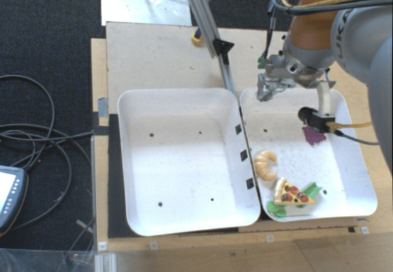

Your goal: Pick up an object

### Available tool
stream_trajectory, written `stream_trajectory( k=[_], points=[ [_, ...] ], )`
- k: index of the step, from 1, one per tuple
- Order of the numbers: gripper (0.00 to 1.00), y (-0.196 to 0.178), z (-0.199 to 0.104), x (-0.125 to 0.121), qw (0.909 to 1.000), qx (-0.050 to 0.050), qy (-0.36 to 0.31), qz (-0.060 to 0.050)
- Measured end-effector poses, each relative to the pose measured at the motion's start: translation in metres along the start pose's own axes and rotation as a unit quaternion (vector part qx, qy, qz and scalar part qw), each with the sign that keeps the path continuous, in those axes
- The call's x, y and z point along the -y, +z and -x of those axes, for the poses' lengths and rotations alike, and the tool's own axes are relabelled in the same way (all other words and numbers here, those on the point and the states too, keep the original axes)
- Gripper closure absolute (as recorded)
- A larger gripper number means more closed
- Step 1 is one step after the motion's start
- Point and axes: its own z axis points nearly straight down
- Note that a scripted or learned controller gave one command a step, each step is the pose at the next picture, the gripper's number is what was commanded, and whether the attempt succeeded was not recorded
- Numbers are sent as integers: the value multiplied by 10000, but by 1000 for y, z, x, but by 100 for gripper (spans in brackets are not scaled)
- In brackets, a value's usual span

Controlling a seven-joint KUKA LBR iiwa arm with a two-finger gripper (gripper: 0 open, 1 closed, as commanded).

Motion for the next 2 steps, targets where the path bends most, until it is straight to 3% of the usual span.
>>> stream_trajectory(
  k=[1,2],
  points=[
    [100,11,-56,4,10000,0,-2,4],
    [100,-4,-115,5,10000,-2,-5,15]
  ],
)
